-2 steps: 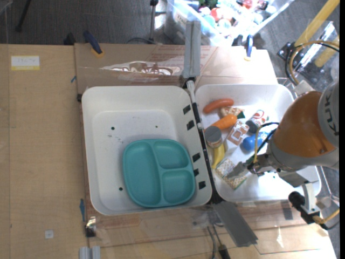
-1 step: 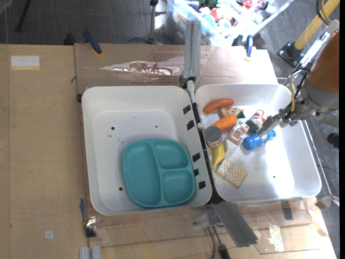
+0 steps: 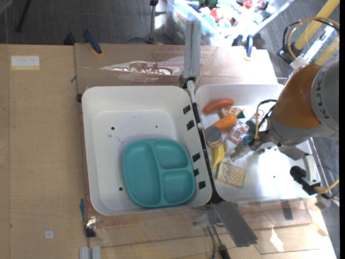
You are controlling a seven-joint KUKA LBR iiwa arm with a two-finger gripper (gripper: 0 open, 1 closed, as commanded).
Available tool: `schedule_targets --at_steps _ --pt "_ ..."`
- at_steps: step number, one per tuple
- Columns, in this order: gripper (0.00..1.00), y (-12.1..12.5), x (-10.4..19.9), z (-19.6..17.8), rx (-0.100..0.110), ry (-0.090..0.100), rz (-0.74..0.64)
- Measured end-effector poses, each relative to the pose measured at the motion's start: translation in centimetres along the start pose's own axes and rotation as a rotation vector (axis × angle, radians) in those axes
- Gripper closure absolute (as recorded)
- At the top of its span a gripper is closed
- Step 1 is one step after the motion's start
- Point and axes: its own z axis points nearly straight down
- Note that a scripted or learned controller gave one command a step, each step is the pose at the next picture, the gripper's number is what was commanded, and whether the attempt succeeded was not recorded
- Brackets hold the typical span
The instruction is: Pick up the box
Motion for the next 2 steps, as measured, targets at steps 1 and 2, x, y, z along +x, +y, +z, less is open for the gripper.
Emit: schedule_targets --at_steps 1,2 --pt "0.00 8.9 -0.6 0.9 -0.003 -0.005 -0.061" --pt "1.00 9.1 -0.7 -0.3 -0.010 -0.010 -0.064"
